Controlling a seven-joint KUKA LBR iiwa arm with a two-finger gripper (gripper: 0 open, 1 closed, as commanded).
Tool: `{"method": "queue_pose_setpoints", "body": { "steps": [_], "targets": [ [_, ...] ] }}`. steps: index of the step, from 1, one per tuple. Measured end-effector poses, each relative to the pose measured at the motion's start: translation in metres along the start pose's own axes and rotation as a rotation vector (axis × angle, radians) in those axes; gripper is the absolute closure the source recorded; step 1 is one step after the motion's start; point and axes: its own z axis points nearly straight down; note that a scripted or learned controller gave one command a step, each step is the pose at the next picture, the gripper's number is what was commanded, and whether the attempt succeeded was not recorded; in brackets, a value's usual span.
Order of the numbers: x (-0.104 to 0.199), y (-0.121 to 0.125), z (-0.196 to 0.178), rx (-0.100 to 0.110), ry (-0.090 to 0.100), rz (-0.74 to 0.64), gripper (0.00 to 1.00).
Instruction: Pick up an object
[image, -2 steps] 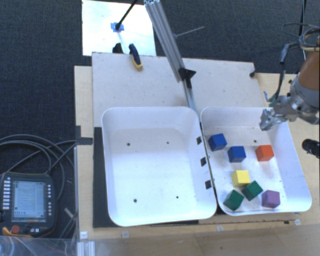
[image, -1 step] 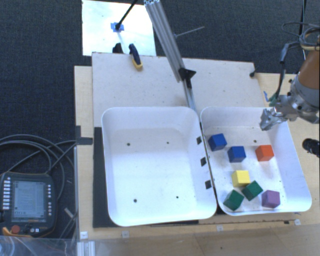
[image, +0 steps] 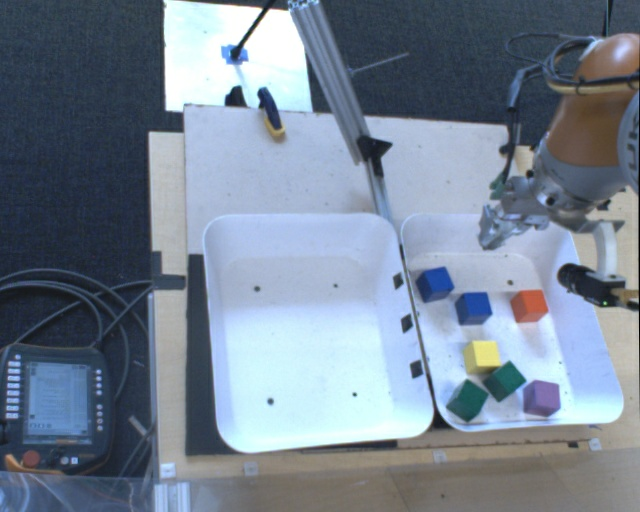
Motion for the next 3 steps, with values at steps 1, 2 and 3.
{"method": "queue_pose_setpoints", "body": {
  "steps": [1, 2, 3],
  "targets": [
    [0.044, 0.004, -0.001, 0.002, 0.000, 0.001, 1.00],
    [0.099, 0.022, -0.007, 0.000, 0.001, 0.000, 1.00],
    [0.160, 0.037, -0.004, 0.001, 0.001, -0.001, 1.00]
  ]
}}
